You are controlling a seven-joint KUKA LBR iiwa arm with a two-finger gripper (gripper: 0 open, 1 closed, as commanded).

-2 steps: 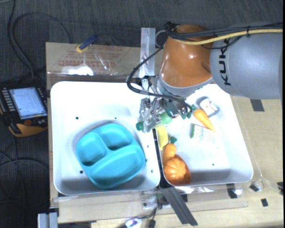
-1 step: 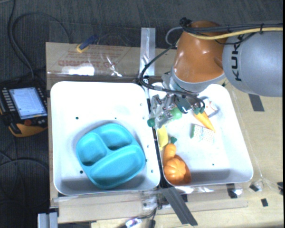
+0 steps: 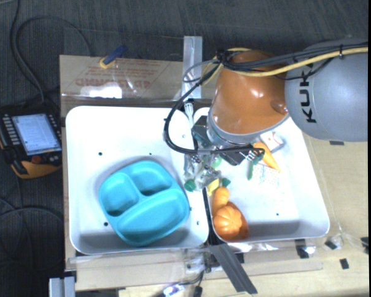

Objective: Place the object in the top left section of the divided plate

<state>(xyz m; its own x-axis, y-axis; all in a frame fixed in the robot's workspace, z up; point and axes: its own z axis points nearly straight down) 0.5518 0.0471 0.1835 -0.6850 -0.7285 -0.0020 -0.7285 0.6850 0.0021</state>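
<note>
The grey arm [image 3: 321, 98] reaches over the right bin [image 3: 297, 215]. Its jaws hang at the divider between the bins; whether they are parted or closed cannot be told. The blue divided plate [image 3: 143, 200] lies left of the jaws, the orange pumpkin [image 3: 229, 221] just below-right of them.

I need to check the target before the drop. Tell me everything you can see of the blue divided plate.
The blue divided plate looks like smooth, matte turquoise plastic with rounded corners and raised ridges that split it into two small upper sections and one large lower one. It lies flat and turned at an angle on the floor of the left bin, toward the front right. All three sections look bare, and the tool hovers just right of it.
</note>
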